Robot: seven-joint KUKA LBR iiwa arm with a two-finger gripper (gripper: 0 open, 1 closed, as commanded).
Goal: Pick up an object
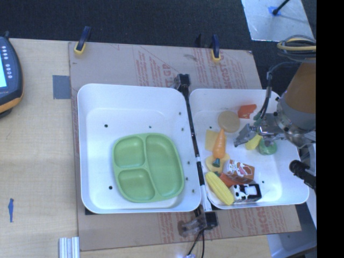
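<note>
The right bin (285,195) holds a pile of toy food: an orange carrot (219,141), a yellow corn cob (219,188), a tan round piece (229,121), a red-orange piece (246,110), a red and white packet (237,171), a black and white item (246,193), a yellow block (211,140). My gripper (251,137) hangs low over the bin's right half, its fingers spread around a small yellow piece (253,142), with a green piece (267,148) just to its right. I cannot see whether the fingers touch the yellow piece.
A green divided plate (148,167) lies in the left bin (94,104). A black divider bar (191,128) runs between the bins. Blue and yellow clamps (215,50) hold the cardboard at the back. A handheld pendant (8,74) sits at the far left.
</note>
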